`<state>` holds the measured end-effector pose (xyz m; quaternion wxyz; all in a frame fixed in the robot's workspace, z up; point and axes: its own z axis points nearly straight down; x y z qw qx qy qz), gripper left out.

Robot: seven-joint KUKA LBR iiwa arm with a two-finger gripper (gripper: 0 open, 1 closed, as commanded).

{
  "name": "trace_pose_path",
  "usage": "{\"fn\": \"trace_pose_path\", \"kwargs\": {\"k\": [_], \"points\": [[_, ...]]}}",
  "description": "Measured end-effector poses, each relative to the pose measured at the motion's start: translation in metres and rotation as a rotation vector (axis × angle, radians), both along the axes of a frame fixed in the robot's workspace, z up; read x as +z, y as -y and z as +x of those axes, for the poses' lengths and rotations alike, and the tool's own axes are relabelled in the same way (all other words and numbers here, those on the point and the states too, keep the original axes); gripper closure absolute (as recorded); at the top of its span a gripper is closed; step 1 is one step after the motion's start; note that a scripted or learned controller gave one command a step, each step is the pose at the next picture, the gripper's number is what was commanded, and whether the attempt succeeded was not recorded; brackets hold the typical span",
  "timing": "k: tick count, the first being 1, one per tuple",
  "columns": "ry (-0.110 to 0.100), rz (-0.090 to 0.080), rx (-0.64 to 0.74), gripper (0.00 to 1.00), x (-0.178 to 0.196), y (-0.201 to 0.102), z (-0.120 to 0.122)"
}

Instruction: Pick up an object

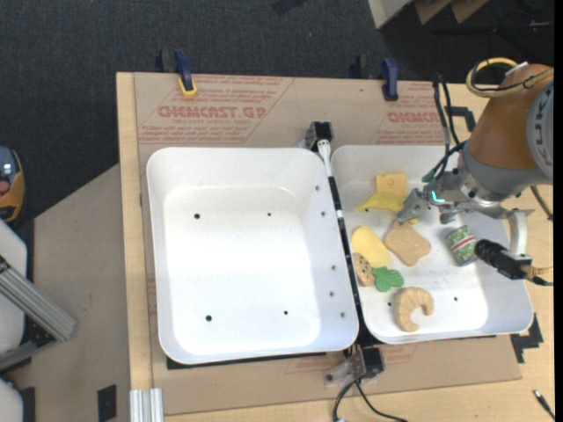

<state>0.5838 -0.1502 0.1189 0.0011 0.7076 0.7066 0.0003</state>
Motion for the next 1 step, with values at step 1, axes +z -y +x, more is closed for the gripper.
{"fn": "trace_pose_path", "kwargs": {"k": [1], "points": [[0.001,0.0,0.006,0.0,-0.0358,-0.0204,0.0486]]}}
